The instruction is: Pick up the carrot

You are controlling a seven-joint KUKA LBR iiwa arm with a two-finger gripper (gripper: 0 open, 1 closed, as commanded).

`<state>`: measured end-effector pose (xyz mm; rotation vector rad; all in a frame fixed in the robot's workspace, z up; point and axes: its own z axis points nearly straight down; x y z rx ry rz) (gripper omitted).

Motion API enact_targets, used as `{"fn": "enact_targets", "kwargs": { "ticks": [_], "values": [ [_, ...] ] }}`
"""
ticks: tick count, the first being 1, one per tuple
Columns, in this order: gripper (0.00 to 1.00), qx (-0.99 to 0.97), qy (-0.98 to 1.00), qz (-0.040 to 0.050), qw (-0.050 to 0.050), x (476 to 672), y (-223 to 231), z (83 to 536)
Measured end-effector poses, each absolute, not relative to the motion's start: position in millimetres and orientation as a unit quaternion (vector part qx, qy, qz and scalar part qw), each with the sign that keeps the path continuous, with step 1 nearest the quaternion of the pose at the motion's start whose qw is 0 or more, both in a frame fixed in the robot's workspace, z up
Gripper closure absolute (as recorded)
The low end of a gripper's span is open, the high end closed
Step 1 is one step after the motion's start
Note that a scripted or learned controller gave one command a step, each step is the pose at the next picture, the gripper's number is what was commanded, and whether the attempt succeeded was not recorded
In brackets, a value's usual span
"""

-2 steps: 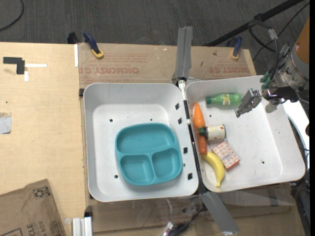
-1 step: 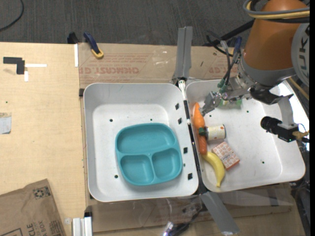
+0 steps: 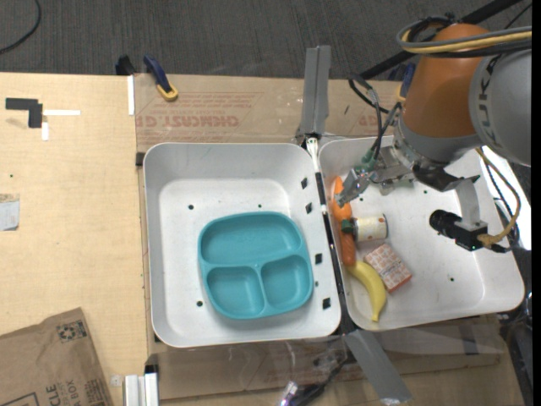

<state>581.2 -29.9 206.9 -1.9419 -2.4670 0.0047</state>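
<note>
hovering over far-left of right white bin [image 3: 499,290], two-finger gripper [image 3: 353,186] just by orange carrot [image 3: 341,214] at left wall, near yellow banana [image 3: 370,288] & small can [image 3: 369,227]. can't tell claw state. carrot not lifted; grasp + lift left.

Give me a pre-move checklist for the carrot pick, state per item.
1. Carrot located, left edge of right bin: ok.
2. Gripper above carrot's upper end: ok.
3. Carrot between the fingers: cannot tell.
4. Neighbours apart from carrot: not ok; can and banana crowd it.
5. Room from bin wall: not ok; carrot lies along it.
6. Left bin holding teal tray out of the way: ok.
</note>
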Motion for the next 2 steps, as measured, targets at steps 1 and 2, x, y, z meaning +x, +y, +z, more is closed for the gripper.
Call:
{"fn": "enact_targets", "kwargs": {
  "ticks": [1,2],
  "values": [
    [0.00,-0.612,-0.791,0.0015,0.001,579.1,-50,190],
    [0.00,-0.600,-0.800,0.0012,0.001,575.1,-18,191]
  ]
}}
